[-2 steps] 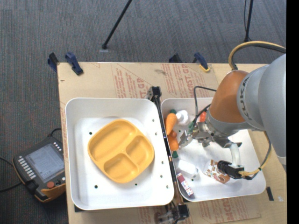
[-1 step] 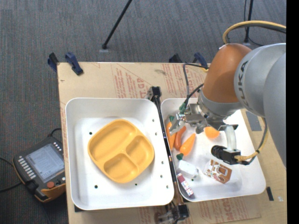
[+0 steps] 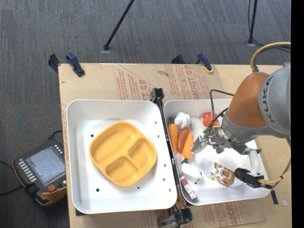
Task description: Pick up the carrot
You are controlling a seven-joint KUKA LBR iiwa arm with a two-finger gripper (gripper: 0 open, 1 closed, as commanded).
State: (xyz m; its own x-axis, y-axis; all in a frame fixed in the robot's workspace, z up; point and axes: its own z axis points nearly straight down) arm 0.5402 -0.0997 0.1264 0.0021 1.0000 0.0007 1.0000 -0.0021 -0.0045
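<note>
My fingers [image 3: 199, 145] sit low in the right bin [image 3: 209, 201], near its left wall, and they look spread apart with nothing pinched between them. The tips are just beside the carrot [image 3: 186, 143], on its right side; I cannot tell whether they touch it. My wrist, with its orange band, comes in over the right edge of the worktop [image 3: 118, 80].

The carrot lies in the left part of the right bin, roughly midway between that bin's far and near walls, lengthwise toward the far and near edges of the worktop. A second orange vegetable [image 3: 173, 136] lies alongside it, touching or nearly touching, closer to the bin's left wall. At their far ends sits a white lumpy item [image 3: 182, 119], and further right near the far wall a small red-orange piece [image 3: 208, 119] is partly hidden by my wrist.

Toward the near wall of the same bin are a white packet [image 3: 191, 170], a dark red stick-like item [image 3: 188, 189] by the near-left corner, and a brown and white carton [image 3: 222, 174] lying flat.

The left bin [image 3: 76, 127] holds a yellow divided plate [image 3: 123, 153] near its middle. A teach pendant [image 3: 42, 173] rests on the floor beyond the worktop's left edge.
</note>
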